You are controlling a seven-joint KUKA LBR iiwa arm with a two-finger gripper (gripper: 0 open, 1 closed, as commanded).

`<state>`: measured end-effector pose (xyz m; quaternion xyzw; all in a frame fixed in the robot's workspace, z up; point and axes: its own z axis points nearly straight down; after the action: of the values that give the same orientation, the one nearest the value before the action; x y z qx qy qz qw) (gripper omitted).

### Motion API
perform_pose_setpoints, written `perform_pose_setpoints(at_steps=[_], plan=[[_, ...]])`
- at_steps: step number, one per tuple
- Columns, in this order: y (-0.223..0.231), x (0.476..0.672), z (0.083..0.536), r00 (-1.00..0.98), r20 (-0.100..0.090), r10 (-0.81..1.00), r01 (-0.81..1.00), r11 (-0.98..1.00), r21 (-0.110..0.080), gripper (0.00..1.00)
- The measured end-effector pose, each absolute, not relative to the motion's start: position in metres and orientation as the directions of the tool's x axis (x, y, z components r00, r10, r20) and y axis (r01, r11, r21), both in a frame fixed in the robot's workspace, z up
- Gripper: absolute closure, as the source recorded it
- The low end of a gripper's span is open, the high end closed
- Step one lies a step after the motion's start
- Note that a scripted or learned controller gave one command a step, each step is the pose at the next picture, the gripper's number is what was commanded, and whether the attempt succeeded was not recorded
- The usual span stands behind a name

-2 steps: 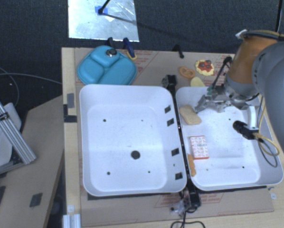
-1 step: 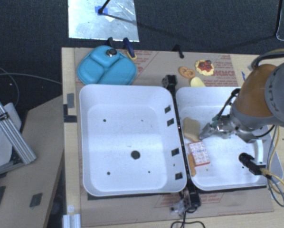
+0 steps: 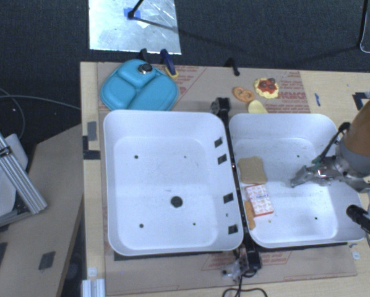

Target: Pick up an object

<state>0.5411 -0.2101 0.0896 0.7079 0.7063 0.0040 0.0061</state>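
Two shallow white bins sit side by side on the bench. The left bin point(image 3: 166, 184) contains one small dark round object point(image 3: 176, 202) near its floor centre. The right bin point(image 3: 290, 184) contains three items grouped along its left wall: a tan flat square piece point(image 3: 252, 169), a small packet with a red-and-white pattern point(image 3: 260, 200) just below it, and a thin orange stick point(image 3: 249, 215) lying beside the packet at the bin's left edge.

The arm point(image 3: 364, 141) enters from the right. The gripper point(image 3: 299, 179) is low over the floor of the right bin, right of the tan piece and apart from it. Whether the fingers are wide or narrow cannot be determined; nothing is seen between them.

Behind the bins, on the bench, rest a blue divided tray point(image 3: 140, 88), an orange pretzel-shaped piece point(image 3: 242, 94), a round yellow-and-red piece point(image 3: 266, 87) and a pale yellow piece point(image 3: 257, 107).
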Motion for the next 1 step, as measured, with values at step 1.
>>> perform_pose_setpoints(at_steps=[1], plan=[[-0.0821, 0.5895, 0.0920, -0.016, 0.005, 1.000, 1.000, 0.016, 0.007, 0.00]])
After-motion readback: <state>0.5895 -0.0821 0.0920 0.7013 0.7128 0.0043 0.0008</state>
